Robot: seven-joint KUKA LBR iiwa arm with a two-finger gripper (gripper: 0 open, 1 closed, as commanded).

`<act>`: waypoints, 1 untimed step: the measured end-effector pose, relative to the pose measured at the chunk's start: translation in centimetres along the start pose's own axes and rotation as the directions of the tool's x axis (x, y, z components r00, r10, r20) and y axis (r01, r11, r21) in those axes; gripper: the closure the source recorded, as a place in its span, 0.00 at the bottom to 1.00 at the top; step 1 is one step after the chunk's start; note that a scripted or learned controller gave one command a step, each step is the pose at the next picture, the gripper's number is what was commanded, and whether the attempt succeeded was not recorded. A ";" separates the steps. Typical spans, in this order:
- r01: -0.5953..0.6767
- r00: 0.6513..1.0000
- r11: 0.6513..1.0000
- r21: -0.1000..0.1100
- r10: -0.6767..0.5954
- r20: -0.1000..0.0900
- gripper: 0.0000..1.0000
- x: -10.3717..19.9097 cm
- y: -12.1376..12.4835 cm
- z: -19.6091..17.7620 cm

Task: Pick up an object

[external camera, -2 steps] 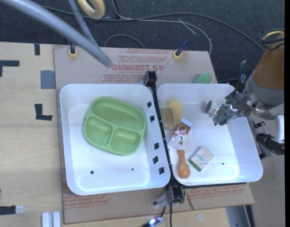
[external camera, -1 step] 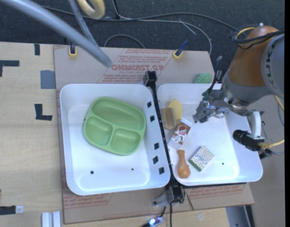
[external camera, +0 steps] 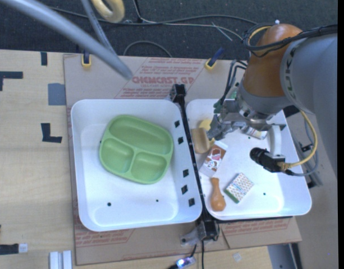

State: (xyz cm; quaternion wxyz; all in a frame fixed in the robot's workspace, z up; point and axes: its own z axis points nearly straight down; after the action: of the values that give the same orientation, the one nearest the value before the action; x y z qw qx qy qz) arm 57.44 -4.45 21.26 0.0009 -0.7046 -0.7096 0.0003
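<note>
From the camera view, I have the arm (external camera: 284, 66) reaching in from the right and bent down over the right bin (external camera: 284, 203). The end effector (external camera: 219, 129) sits low at that bin's upper left, close to the divider between the two bins, and I judge it is there because most of the loose items lie along that side. Whether it is apart or together I cannot tell; the wrist hardware and cables cover too much of it, and I see nothing clearly clamped in it.

Just beside the end effector, toward the divider, lies a tan block-like piece (external camera: 200, 140), and I read that as the likeliest pick target given how close the tool is. Below it sits a small red-and-white packet (external camera: 214, 158), tilted, then an orange pear-shaped toy (external camera: 216, 194) lying flat with its narrow end upward. A green-and-white patterned box (external camera: 239, 187) rests just beside the toy, to the right. All of them lie on the bin floor, none lifted.

The left bin (external camera: 87, 206) carries a green divided plate (external camera: 137, 149), lying flat and well apart from the arm, so I do not count it as the present target.

Both bins rest on cardboard on the counter (external camera: 26, 167). With items crowded near the divider, I would expect a grasp there to risk nudging neighbours or the bin wall.
</note>
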 end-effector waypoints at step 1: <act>0.000 1.000 1.000 0.000 0.000 0.000 1.00 6.1 1.0 0.6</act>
State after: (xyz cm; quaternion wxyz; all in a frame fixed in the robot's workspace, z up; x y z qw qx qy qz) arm 58.39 1.68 20.69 0.0010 -0.7045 -0.7097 0.0004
